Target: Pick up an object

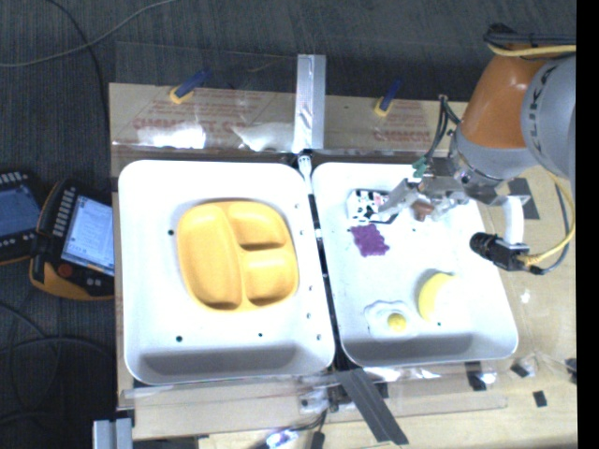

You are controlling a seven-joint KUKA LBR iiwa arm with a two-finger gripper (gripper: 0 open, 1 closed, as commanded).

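Although my single overhead view covers both bins, much of the arm (524, 101) is cut off at the upper right, so I see just its orange band and grey wrist. At the wrist, the gripper (404, 195) hangs low over the far side of the right bin (487, 335); its tip blurs into the clutter there, and I cannot tell its state or whether it touches anything. Just beside that tip lies a small black-and-white object (365, 204), too small for me to identify. A purple object (371, 241) sits immediately in front of it, apparently apart from the gripper. Nearer the front of this bin rest a yellow lemon-like object (434, 294) and a fried-egg toy (389, 320), close together. A yellow divided tray (239, 253) occupies the left bin (150, 344). At the far left, a handheld controller (75, 241) lies on the floor, partly cropped.
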